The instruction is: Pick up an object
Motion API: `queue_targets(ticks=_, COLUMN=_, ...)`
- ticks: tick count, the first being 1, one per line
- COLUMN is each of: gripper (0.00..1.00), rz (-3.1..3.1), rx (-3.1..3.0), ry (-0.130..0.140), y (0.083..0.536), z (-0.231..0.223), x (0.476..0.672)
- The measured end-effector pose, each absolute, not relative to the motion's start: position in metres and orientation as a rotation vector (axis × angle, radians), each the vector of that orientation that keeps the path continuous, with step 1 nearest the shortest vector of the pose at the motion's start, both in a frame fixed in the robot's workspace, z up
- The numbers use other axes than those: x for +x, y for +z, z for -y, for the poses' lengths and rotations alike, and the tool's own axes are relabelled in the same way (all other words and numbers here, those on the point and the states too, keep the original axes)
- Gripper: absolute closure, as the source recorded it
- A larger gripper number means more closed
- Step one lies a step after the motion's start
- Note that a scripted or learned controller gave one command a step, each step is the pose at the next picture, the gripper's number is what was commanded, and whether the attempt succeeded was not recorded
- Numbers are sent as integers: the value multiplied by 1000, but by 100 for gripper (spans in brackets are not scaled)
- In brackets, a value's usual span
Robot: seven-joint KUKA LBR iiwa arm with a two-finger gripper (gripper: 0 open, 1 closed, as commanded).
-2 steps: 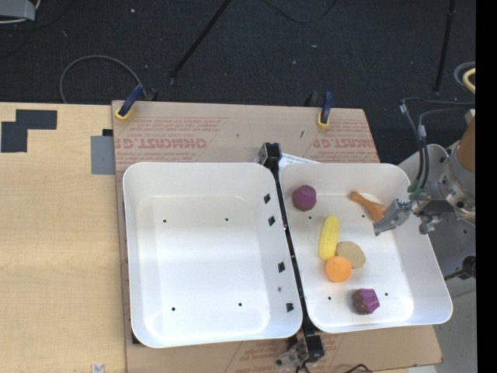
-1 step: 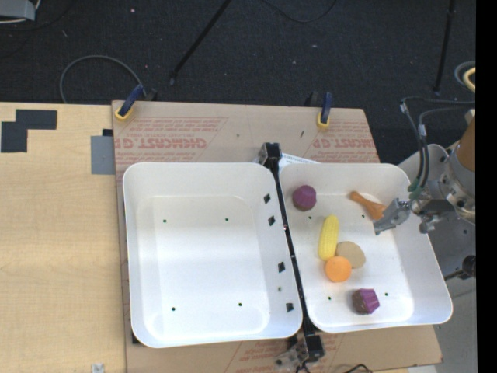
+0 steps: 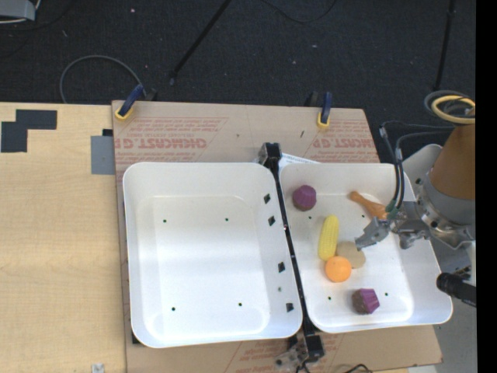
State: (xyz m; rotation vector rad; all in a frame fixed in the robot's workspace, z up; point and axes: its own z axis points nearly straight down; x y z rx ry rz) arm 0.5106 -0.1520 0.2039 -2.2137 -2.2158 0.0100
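Observation:
The right bin (image 3: 419, 305) holds several small objects. A purple ball (image 3: 304, 197) lies near its back left. A yellow corn cob (image 3: 328, 237) lies lengthwise beside the divider, with an orange ball (image 3: 338, 269) just in front of it. A beige lump (image 3: 352, 256) touches the orange ball on its right. An orange carrot-like piece (image 3: 366, 203) lies toward the back, and a dark purple piece (image 3: 365, 301) sits near the front. My gripper (image 3: 373, 236) hangs low over the bin's right half, just right of the corn and above the beige lump. I see nothing held in it.
The left bin (image 3: 140, 208) stands beside the right one, with a black clip strip (image 3: 279, 231) along the shared edge. Cardboard (image 3: 217, 134) lies under both bins, clamped at the back. My arm (image 3: 454, 177) and its cables cover the right bin's right rim.

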Motion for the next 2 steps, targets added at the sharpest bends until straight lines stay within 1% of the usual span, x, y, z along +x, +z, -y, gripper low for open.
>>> queue_targets(ticks=1, gripper=0, rz=2216, rx=-2216, ry=8, y=138, z=154, x=509)
queue_targets(ticks=2, gripper=0, rz=2221, rx=-2220, ry=1, y=121, z=155, x=511)
